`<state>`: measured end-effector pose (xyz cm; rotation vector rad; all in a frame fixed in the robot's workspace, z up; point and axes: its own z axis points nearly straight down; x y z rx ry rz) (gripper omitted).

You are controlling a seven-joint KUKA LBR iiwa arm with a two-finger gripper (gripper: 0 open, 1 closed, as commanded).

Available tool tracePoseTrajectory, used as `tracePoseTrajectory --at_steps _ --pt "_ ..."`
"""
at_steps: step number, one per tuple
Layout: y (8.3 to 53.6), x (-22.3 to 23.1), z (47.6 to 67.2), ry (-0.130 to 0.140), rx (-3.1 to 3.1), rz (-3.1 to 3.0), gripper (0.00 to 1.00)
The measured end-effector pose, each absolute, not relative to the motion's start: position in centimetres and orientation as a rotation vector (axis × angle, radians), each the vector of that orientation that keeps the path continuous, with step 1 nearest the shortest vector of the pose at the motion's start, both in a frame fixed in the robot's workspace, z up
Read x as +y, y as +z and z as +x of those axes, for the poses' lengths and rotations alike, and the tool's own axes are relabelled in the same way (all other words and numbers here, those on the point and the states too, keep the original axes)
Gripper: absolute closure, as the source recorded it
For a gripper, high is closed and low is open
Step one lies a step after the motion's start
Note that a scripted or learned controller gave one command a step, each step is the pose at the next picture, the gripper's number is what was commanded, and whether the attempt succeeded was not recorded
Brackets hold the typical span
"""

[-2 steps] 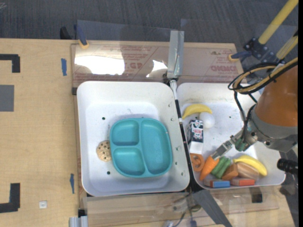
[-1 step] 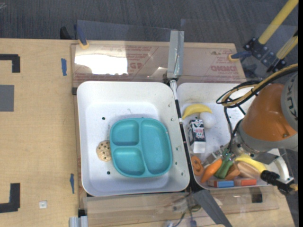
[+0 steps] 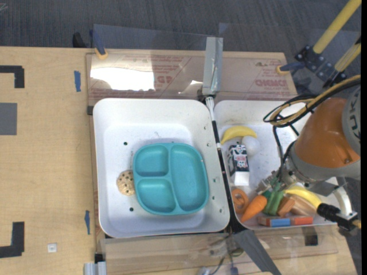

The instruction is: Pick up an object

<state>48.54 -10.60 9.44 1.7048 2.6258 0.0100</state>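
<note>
Over in the left bin [image 3: 109, 130] there's a teal divided plate [image 3: 170, 177] sitting near the front edge, with a cookie [image 3: 125, 182] tucked against its left rim. The right bin [image 3: 261, 119] is where the pile is: a yellow banana [image 3: 238, 133] toward the back left, a small black-and-white milk carton [image 3: 239, 160] lying just in front of it along the left wall, and then a cluster at the front edge, with an orange carrot [image 3: 252, 207] next to an orange ring-shaped piece [image 3: 239, 198], a second banana [image 3: 304, 197] to its right, and a flat red-and-blue block [image 3: 280, 222] against the front wall. The gripper [image 3: 277, 189] is down low over that front cluster, right by some green bits beside the carrot, but the orange wrist hides it, so no way to tell its state, and nothing visibly sits in its grasp. The carrot looks like the likeliest target. It's probably light, hard plastic toy food, rigid and a bit slick, tapered too, so grabbing across the thick middle seems safer than the pointy end, where it could squirt out.
</note>
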Motion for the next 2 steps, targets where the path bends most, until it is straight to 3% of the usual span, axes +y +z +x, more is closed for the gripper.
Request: tracePoseTrajectory --at_steps 1,2 --pt "13.55 -11.24 53.58 -0.003 2.234 2.212 1.0" --pt "13.46 -11.26 53.52 -0.006 2.234 2.214 0.0"
